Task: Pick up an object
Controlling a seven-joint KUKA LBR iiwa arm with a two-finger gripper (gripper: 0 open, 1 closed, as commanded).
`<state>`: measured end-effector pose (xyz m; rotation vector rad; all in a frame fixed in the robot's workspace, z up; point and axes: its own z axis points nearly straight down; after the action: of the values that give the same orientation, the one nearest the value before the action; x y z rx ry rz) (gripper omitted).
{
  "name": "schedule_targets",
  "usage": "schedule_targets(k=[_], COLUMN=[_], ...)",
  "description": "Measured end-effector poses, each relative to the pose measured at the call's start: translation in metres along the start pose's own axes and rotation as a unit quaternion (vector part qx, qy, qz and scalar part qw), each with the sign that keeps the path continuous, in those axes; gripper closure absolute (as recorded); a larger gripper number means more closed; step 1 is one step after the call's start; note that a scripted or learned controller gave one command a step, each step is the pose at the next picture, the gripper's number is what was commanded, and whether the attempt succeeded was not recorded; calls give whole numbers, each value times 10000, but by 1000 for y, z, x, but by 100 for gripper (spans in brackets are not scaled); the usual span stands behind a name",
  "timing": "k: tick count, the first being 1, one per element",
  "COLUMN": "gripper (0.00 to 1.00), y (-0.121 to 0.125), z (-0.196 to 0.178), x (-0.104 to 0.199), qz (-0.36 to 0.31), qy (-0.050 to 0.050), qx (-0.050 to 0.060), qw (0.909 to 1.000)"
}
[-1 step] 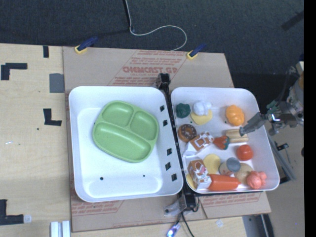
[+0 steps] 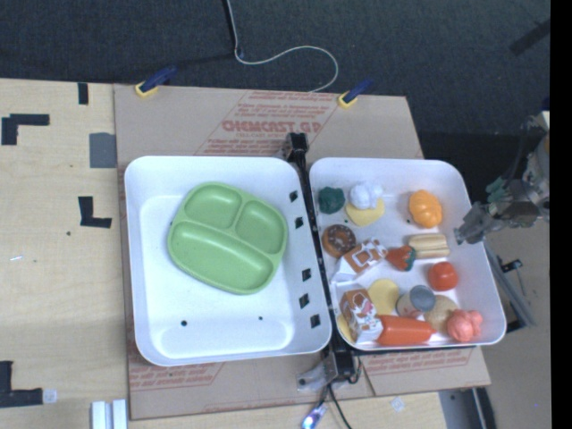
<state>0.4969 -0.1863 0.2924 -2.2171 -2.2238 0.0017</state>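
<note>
Grey and partly cut off at the frame's right, the pincer [image 2: 471, 231] hangs at the outer rim of the right bin [image 2: 393, 166]; it is too blurred to tell how far it is open, and nothing can be made out in it. Nearest it in that bin lie a tan block [image 2: 428, 244], a red tomato [image 2: 442, 276] and an orange fruit [image 2: 425, 208]. Further along are a pink piece [image 2: 464, 325], a long red-orange piece [image 2: 404, 331], a brown doughnut [image 2: 339, 239], a dark green piece [image 2: 331, 199] and a white-and-yellow one [image 2: 365, 204], crowded so that several overlap. The left bin [image 2: 152, 266] holds a green divided plate [image 2: 227, 237]. Both bins sit on printed cardboard [image 2: 268, 123] over the pale wooden worktop [image 2: 54, 266], with dark carpet [image 2: 107, 16] and a thin white cable [image 2: 286, 56] beyond.
</note>
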Motion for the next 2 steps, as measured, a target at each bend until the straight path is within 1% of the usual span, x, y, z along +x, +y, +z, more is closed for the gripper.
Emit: schedule_targets(k=[1, 2], gripper=[100, 100], y=[-14, 74], z=[46, 112], x=[80, 103], qz=[-22, -14], qy=[18, -2], qx=[28, 0], qw=[10000, 10000])
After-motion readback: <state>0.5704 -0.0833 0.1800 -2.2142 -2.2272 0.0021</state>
